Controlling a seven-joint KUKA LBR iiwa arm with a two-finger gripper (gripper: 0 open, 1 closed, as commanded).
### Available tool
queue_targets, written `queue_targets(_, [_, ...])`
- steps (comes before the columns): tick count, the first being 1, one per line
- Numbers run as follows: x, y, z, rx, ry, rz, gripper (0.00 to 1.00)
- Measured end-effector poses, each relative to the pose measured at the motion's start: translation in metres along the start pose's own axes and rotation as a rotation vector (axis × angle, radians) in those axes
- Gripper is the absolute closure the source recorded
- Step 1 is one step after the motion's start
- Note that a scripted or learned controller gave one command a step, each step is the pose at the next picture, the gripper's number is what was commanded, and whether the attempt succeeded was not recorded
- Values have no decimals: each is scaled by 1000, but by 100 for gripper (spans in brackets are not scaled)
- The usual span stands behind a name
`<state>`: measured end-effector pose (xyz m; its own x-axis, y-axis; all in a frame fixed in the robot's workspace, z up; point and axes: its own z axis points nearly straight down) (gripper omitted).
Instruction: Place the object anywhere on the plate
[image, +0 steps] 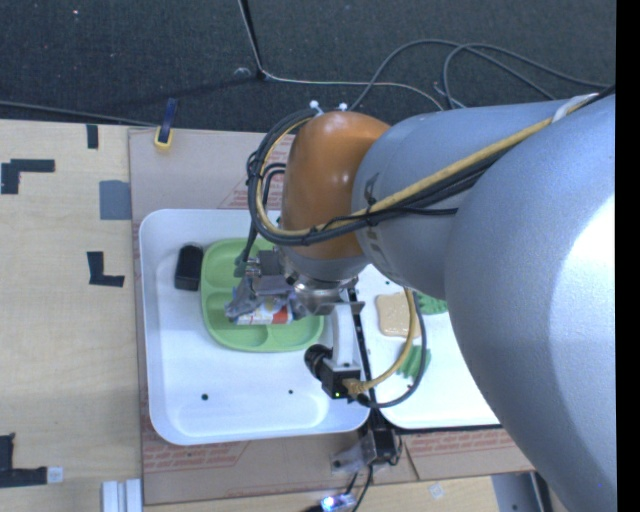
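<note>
A green plate (222, 300) lies in the left white bin (180, 400), toward its back. My gripper (252, 300) hangs low over the plate's right half, reaching in from the right under the orange wrist band. A small white and red object (272, 316) shows right at the gripper's tip, over the plate's surface. The gripper body hides part of it, so I cannot tell whether it is held or resting on the plate.
A black block (188, 267) sits in the left bin against the plate's left rim. The right bin (440, 405) holds a tan piece (394, 313) and something green (432, 303), mostly hidden by the arm. Cables hang near the bins' front edge.
</note>
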<state>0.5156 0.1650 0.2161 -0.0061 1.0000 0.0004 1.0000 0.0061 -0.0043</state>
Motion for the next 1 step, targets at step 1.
queue_targets(1, [-2,1,0,-1,-1,3,0])
